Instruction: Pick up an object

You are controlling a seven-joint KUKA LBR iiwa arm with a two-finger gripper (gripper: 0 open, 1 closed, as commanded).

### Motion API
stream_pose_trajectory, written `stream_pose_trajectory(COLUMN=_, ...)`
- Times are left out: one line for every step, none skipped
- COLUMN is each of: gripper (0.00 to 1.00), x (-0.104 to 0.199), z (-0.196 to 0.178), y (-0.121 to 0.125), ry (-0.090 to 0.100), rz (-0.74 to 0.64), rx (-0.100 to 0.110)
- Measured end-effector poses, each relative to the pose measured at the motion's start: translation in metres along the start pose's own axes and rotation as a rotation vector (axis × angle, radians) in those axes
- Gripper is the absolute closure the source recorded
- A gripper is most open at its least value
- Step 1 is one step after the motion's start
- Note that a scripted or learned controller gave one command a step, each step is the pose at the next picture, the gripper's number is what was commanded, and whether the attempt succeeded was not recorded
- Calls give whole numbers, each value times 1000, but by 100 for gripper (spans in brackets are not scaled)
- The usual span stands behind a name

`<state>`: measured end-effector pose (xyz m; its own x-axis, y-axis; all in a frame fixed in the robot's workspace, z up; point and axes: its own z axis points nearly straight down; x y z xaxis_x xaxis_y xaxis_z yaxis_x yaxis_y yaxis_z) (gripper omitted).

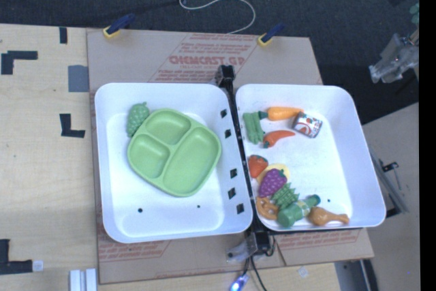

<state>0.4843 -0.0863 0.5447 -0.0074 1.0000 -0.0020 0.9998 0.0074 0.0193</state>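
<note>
Nearest the camera, below the small can [306,125], a drumstick toy [327,217] looks light, rigid, slippery; its narrow shank suits gripping. Pincer [394,63] state cannot be told.

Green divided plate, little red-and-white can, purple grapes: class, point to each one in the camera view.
Green divided plate [174,153]: camera view, on its central ridge.
Red-and-white can [306,125]: camera view, on its side wall.
Purple grapes [271,182]: camera view, middle of the bunch.
</note>
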Motion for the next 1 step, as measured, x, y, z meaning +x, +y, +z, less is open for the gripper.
stream_pose_trajectory(gripper=100, x=-96, z=10, y=-2, ry=-1, rz=16, rx=19)
